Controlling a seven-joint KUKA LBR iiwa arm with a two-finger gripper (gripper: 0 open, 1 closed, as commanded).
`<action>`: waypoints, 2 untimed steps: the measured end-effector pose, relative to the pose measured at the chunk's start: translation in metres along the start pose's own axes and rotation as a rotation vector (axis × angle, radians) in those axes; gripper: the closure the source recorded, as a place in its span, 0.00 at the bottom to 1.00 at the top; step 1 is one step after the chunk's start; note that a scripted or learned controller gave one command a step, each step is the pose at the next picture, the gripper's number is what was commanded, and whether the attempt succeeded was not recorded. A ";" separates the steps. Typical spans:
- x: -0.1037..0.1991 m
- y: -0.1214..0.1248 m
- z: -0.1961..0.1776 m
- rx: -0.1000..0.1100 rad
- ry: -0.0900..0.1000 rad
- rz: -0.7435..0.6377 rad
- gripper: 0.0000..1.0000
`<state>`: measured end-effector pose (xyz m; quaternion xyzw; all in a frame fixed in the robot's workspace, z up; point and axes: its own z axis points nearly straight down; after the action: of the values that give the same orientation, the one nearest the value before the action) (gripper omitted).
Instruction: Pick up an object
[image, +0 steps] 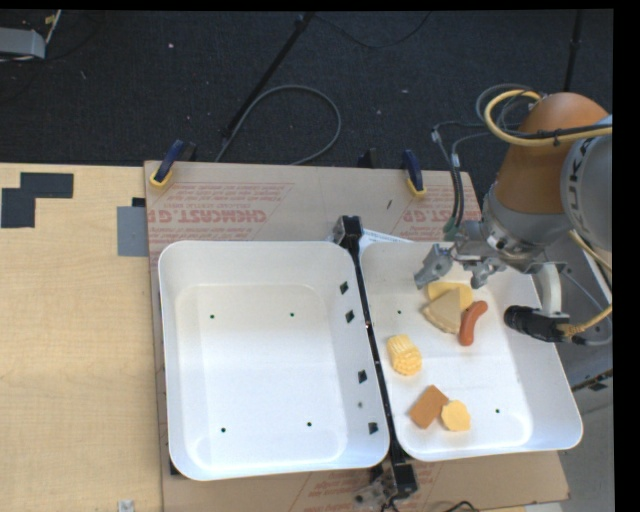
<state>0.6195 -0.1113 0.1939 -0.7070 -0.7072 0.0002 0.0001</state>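
The right bin (540, 400) holds several toy foods. A yellow wedge (452, 294) lies on a tan slice (438, 316), with an orange-red sausage (471, 322) beside them. A corn cob (404, 354) sits nearer the divider. A brown square piece (428, 406) and a yellow round piece (456, 416) lie toward the front. My gripper (459, 268) hangs over the bin's back part, just behind the yellow wedge. It is open, its fingers spread to either side, and nothing is between them.
The left bin (180, 300) sits beside the right one, with a black divider clip strip (362, 330) between them. Both rest on a cardboard sheet (250, 205) held by clamps. The arm's cable and a black fitting (535, 322) overhang the right bin's right side.
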 end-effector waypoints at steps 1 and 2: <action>0.005 -0.010 0.051 0.005 0.001 -0.001 0.00; 0.003 -0.009 0.100 -0.003 -0.003 0.001 0.00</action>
<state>0.6101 -0.1079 0.0938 -0.7072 -0.7070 0.0001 -0.0019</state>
